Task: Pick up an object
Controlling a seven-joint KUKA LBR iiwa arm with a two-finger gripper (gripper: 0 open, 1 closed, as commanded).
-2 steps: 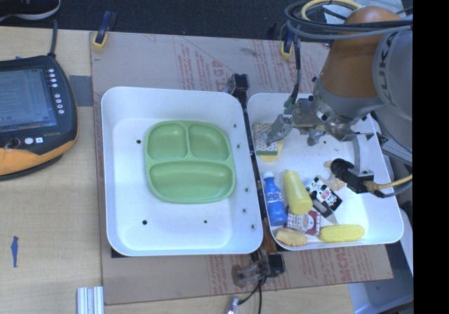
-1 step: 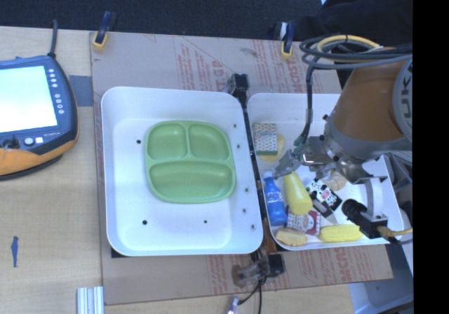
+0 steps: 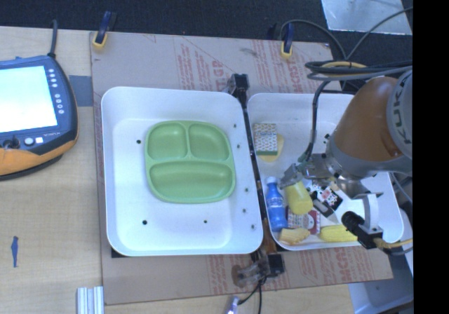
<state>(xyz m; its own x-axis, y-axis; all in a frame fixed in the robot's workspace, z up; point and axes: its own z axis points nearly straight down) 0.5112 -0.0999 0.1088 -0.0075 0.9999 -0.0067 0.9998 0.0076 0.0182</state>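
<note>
My gripper (image 3: 309, 181) hangs low over the right bin (image 3: 393, 225), under the orange wrist band (image 3: 368, 120). Directly beneath it lies a yellow block (image 3: 299, 200), touching or very close to the gripper. A blue bottle (image 3: 275, 206) lies just left of the block, along the bin's left wall. A yellow and white sponge (image 3: 267, 141) sits at the bin's far left. A yellow banana-like piece (image 3: 337, 233) and a pale piece (image 3: 293, 236) rest at the near edge. A black, white and red packet (image 3: 325, 198) is partly hidden by the gripper.
The left bin (image 3: 126, 186) holds a green divided plate (image 3: 189, 161). A tablet pendant (image 3: 31, 113) lies on the bench at far left. Clamps (image 3: 102, 31) hold the cardboard at the back. Cables (image 3: 330, 60) loop behind the right bin.
</note>
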